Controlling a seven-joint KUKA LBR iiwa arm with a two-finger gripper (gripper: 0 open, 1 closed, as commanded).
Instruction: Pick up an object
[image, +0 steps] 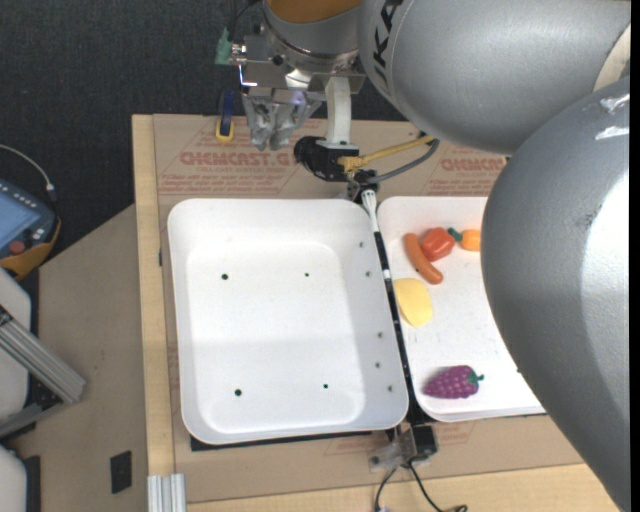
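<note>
A purple plastic bunch of grapes (452, 382) lies near the front of the right shallow white bin (465, 408). Behind it are a yellow plastic lemon (414, 302), a red plastic pepper (436, 243), a thin orange-red toy (423, 258) and a small orange fruit (468, 239). The left white bin (200, 330) sits beside it on the tabletop (160, 160). The grey metal gripper (274, 122) hangs over the far edge of the tabletop, away from the toys; I cannot tell whether its jaws are spread or closed, and nothing shows between them.
</note>
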